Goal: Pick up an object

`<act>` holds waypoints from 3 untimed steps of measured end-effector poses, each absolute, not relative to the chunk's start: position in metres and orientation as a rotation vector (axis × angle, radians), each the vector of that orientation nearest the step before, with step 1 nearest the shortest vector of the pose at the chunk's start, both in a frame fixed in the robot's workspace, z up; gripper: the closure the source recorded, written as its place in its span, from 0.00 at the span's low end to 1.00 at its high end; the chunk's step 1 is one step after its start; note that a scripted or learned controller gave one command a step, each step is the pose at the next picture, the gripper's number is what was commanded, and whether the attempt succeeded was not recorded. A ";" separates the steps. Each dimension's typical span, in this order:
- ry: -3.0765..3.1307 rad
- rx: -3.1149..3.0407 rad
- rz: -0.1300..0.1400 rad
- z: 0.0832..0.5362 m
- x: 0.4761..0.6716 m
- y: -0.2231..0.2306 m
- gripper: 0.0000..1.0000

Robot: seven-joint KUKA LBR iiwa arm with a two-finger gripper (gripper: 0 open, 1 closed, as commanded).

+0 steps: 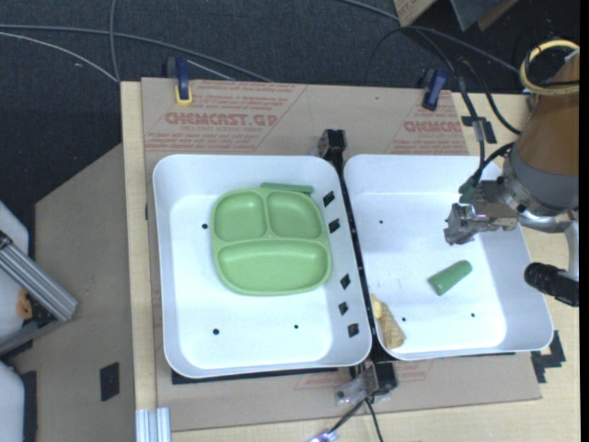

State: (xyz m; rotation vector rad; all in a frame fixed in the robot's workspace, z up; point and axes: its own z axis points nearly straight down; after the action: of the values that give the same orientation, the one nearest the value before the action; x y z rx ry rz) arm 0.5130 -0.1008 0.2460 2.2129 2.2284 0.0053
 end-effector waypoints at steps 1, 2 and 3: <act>2.228 2.215 0.003 0.232 0.537 -0.055 1.00; 2.229 2.214 0.003 0.220 0.559 -0.004 1.00; 2.229 2.213 0.007 0.228 0.589 0.052 1.00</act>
State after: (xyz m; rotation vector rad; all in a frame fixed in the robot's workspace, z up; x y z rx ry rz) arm 0.5894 0.0516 0.2284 2.2126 2.2287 0.0067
